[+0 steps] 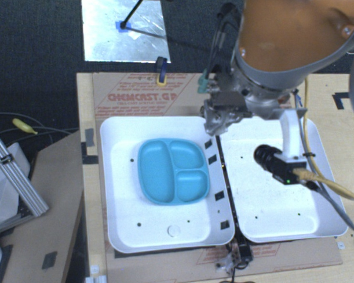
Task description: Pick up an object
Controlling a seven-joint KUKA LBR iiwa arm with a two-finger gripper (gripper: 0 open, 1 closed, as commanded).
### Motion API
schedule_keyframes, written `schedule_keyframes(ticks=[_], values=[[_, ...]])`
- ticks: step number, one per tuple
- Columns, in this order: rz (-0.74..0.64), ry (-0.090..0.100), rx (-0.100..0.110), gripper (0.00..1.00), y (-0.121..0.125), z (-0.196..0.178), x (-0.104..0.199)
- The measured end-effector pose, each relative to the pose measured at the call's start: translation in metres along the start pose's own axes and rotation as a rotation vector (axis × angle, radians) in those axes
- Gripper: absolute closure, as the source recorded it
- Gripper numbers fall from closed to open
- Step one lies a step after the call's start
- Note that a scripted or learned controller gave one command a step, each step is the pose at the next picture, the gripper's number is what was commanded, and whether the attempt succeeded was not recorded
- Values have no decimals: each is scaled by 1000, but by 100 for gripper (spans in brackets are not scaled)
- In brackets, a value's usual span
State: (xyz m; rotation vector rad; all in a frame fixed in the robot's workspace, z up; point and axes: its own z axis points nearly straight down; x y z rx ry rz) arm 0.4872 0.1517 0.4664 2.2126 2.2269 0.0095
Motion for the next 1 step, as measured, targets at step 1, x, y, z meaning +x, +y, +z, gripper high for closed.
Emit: schedule_keyframes(ticks=[1], values=[[-4,1,-2,100,1,-11,0]])
